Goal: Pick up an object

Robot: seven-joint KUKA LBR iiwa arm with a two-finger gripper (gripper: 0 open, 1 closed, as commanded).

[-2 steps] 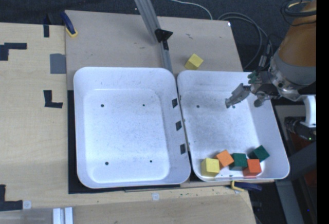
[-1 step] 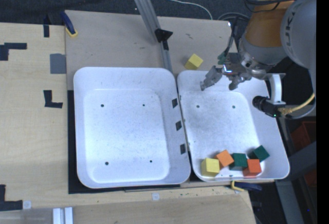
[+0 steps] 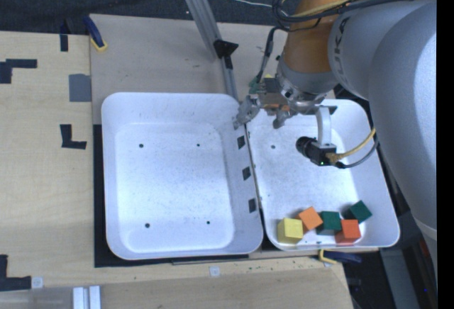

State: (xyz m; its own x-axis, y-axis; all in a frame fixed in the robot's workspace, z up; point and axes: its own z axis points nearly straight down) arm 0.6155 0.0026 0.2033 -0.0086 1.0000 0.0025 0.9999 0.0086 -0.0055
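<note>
Altogether five blocks, one yellow (image 3: 290, 229), two orange (image 3: 310, 217), two green (image 3: 330, 221), cluster in the right bin's (image 3: 284, 159) near corner; the gripper's (image 3: 264, 113) opening cannot be judged.

You have two shallow white bins side by side, the left bin (image 3: 120, 159) and the right bin (image 3: 379, 219), on a pale wooden bench (image 3: 42, 180) with dark tape marks (image 3: 69, 137), and a grey metal post (image 3: 198, 6) slanting toward their far edge.

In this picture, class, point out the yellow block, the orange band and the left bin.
yellow block (image 3: 290, 229): camera view, its top face.
orange band (image 3: 316, 31): camera view, its rounded front.
left bin (image 3: 113, 113): camera view, its far-left rim.
</note>
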